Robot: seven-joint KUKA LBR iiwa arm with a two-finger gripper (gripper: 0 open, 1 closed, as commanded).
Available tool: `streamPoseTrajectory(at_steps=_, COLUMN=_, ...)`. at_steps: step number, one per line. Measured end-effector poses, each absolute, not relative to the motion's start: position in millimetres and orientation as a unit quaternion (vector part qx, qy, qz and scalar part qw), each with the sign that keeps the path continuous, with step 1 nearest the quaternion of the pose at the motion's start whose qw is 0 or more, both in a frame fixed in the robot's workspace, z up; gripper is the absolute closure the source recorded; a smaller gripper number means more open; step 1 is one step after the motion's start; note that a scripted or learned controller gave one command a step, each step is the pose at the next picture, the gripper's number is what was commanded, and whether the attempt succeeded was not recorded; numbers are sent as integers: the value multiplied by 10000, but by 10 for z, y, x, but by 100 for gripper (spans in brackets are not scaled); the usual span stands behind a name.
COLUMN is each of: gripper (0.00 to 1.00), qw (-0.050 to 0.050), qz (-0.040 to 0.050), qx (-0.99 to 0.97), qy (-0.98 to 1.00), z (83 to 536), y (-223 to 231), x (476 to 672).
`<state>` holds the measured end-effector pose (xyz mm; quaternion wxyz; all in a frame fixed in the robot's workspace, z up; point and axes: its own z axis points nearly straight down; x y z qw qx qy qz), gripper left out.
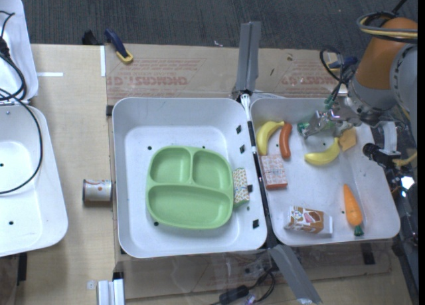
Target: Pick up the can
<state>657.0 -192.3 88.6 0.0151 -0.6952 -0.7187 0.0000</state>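
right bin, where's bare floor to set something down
Most bare floor in the shallow white right bin lies mid-floor, bordered by the pink-and-white box, the brown-and-white carton and the orange carrot. The top is crowded: two yellow bananas, the red sausage and the gripper.

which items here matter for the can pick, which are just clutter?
Job:
- can, lying on its side on the bench, left of the left bin
- gripper, over the right bin

Clutter:
- green plate
- two bananas
- sausage
- carrot
- pink box
- snack carton
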Motion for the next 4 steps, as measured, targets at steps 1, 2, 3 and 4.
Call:
streamPoseTrajectory(at_steps=1, gripper=0, qw=149, qz=1, qx=-6953, qy=-7186, z=886, y=-1923, x=6570)
streamPoseTrajectory(at_steps=2, gripper=100, qw=111, qz=54, qx=-6959, qy=-7180, z=980, y=-1989, x=6553)
streamPoseTrajectory(at_steps=3, gripper=0, qw=157, qz=32, qx=-6941, qy=-7197, z=980, y=-1928, x=6563)
streamPoseTrajectory(at_steps=4, gripper=100, qw=125, qz=52, qx=-6941, qy=-7198, z=1075, y=-1959, x=6561)
